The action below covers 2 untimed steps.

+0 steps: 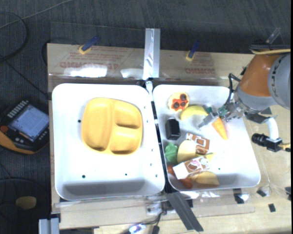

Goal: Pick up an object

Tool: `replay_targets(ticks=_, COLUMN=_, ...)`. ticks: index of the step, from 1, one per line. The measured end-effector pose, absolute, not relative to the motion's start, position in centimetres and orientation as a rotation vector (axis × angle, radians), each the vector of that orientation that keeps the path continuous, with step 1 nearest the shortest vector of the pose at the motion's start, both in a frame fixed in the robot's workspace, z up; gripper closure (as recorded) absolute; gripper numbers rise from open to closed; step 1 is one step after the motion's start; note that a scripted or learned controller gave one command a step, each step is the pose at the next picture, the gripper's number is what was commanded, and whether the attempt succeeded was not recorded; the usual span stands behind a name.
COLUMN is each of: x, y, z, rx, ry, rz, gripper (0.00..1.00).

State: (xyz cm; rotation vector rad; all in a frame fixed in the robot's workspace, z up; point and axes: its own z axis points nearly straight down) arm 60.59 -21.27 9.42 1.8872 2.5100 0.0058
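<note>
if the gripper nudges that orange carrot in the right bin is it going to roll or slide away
Probably it pivots. The carrot tapers to a point, so a nudge would likely swing it in an arc. It looks like smooth toy plastic on the slick bin floor, so it may also skid from the gripper.

Bright, even overhead light; white bins (102,189) glare slightly, image mildly soft.

1. The arm (271,82) is cut off by the right edge.
2. The gripper (219,114) is too small and blurred to read its finger spacing.
3. The heap of toy food (191,160) overlaps, hiding lower pieces.
4. The handheld device (19,128) runs off the left edge.
</note>
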Motion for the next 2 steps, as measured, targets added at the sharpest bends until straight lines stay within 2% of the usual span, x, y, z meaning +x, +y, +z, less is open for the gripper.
replay_targets(ticks=1, x=60.6, y=-21.1, z=10.3, rx=1.887, ry=2.511, rz=0.008, gripper=1.00)
replay_targets(ticks=2, x=62.5, y=-16.1, z=20.0, rx=1.995, ry=2.426, rz=-0.002, gripper=1.00)
